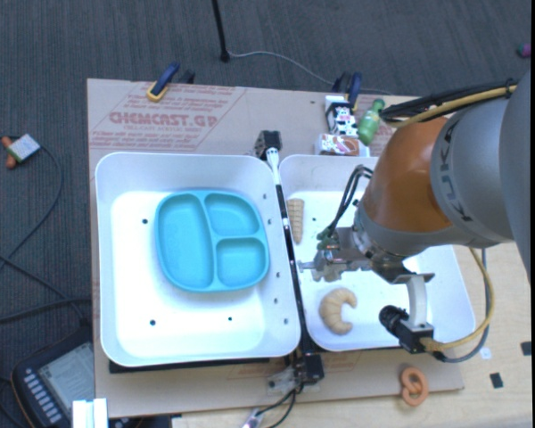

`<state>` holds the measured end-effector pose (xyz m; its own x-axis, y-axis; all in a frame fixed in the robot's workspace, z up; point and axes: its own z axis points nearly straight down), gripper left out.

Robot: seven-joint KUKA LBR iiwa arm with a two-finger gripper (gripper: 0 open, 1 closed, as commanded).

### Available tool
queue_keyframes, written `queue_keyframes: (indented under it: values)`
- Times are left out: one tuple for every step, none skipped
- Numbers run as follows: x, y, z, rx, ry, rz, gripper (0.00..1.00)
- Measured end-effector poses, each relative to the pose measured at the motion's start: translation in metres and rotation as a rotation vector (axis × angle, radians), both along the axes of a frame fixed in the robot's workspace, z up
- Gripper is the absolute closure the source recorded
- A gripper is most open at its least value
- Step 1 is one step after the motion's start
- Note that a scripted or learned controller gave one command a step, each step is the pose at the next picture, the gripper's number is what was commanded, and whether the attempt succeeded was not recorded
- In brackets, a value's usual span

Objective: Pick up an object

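Here the arm [446,181] reaches in from the right and covers much of the right bin [455,315], its orange band and grey wrist hiding the bin's middle and far side. The gripper [325,261] sits low over the bin floor near the divider between the bins; its metal parts are small and blurred, so whether the jaws are spread or pressed together cannot be told, and nothing is seen pinched between them. A croissant [338,310] lies on the right bin floor just below the gripper, near it but apart. A cone-shaped pastry [295,218] lies against the right bin's left wall, above the gripper. The left bin [125,328] holds a blue divided plate [212,241] with three compartments, lying flat. Behind the right bin, partly cut off by the arm, stand a small box [341,130] and a green bottle [369,121]; their labels are too small to read. An orange ring [414,385] lies on the board [160,119] in front of the right bin. A black part with a yellow cable [401,324] hangs off the wrist over the bin's near edge.
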<state>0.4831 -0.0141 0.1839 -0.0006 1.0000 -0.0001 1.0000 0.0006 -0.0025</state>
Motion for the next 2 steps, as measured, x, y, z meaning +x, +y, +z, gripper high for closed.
queue_keyframes:
  values:
    - [0.0001, -0.0211, 0.0001, -0.001, -0.001, -0.001, 1.0]
    - [0.0001, -0.0267, 0.0, 0.0, -0.001, 0.0, 1.0]
